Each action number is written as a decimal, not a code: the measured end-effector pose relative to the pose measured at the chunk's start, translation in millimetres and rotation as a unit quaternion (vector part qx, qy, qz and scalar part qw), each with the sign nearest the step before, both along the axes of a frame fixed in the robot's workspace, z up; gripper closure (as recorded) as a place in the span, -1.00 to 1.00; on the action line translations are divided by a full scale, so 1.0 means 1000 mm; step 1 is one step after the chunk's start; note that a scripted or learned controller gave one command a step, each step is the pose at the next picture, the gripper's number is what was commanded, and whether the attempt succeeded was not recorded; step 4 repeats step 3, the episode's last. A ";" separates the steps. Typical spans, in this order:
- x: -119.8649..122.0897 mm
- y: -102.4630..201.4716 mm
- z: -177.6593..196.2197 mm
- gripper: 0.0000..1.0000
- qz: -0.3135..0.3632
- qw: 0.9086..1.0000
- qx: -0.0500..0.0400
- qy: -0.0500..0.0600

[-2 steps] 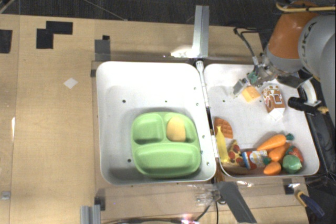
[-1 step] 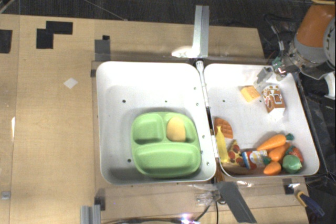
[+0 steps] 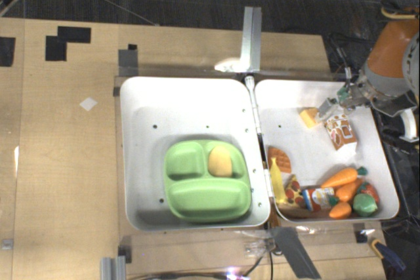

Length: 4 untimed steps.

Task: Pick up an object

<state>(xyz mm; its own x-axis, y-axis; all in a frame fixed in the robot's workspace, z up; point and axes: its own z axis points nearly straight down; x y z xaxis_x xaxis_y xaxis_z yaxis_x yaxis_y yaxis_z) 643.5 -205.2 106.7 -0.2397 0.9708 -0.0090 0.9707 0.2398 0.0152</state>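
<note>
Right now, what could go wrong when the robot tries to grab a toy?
The gripper is near the right bin's back edge, between the yellow block and the small box, so it might pinch nothing or nudge one away. The carrots and other toys lie crowded in the front corner, so grabbing one could drag its neighbours.

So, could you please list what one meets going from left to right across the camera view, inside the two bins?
Green divided plate → yellow fruit on it → banana → yellow cheese wedge → printed carton → green vegetable.
</note>
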 end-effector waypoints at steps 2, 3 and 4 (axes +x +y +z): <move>-0.033 0.002 -0.003 1.00 -0.039 0.999 0.001 -0.003; -0.059 0.057 0.124 1.00 0.006 1.000 0.002 0.005; -0.059 0.057 0.124 1.00 0.006 1.000 0.002 0.005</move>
